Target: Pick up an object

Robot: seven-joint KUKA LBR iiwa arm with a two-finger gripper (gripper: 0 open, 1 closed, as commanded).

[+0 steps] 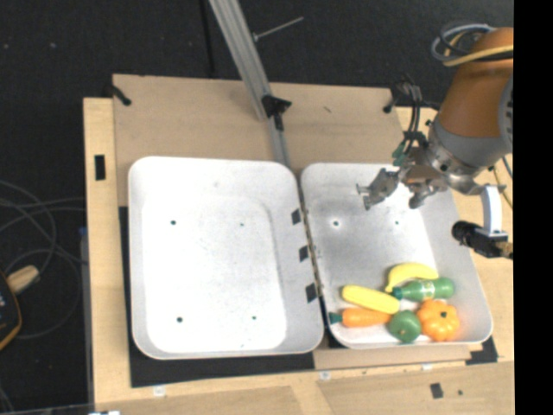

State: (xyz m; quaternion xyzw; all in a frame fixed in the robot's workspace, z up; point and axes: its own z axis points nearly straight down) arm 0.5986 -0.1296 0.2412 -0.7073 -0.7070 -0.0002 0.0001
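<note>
The objects lay heaped in the near corner of the right bin [346, 180], well below the gripper [393, 193] and slightly to its right in the camera view. All looked like smooth, glossy plastic toy food. Nearest the front rim sat a round green piece [403, 325] and a ribbed orange pumpkin [440, 319], with a tapered orange carrot [364, 318] lying to their left. Just behind came a long yellow piece [370, 298], shaped like a corn cob or squash, then a small green bottle [425, 290] on its side and a curved yellow banana [409, 273] touching it. They were packed close, several touching one another.

Farther back, the gripper hung over the bare, speckled floor of the same bin, its two grey fingers spread apart with nothing between them. Above it rose the wrist and the rounded orange band [475, 85] of the arm.

To the gripper's left lay the left bin [216, 249], a shallow white tray with rounded corners and a matt, faintly speckled floor. Beyond both bins a slanted grey metal rail [246, 50] crossed the tan bench [190, 111].
</note>
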